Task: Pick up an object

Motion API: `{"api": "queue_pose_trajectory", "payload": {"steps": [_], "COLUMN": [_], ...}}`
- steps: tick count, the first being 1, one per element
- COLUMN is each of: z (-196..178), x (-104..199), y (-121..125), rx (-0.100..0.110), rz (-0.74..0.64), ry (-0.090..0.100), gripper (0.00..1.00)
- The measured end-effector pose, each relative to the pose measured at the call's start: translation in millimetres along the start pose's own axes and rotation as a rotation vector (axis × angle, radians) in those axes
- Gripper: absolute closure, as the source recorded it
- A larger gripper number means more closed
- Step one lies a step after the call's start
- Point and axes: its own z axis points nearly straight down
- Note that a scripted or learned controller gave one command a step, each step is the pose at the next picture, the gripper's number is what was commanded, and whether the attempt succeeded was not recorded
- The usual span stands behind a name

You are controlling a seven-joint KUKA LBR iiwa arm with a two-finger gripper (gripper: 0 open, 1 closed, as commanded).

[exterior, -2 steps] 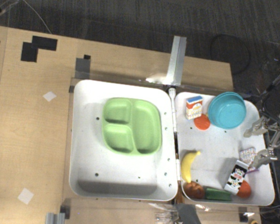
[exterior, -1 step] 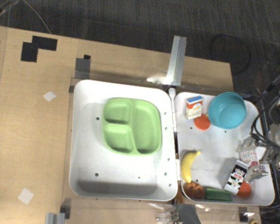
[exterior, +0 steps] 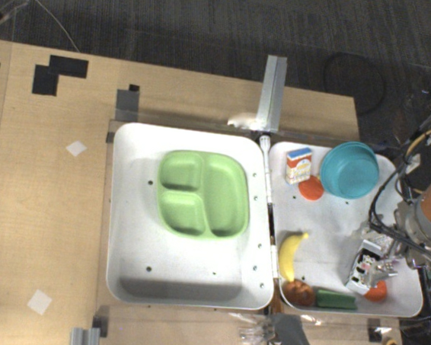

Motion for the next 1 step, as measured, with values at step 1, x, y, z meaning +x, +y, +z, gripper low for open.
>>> {"api": "queue_pose_trajectory", "payload": {"steps": [1], "z": [6.3], "x": [-1.1], "y": [0.2], "rx": [0.001], "rz": [-0.013], "ry": [-0.005], "gripper": [0.00]}}
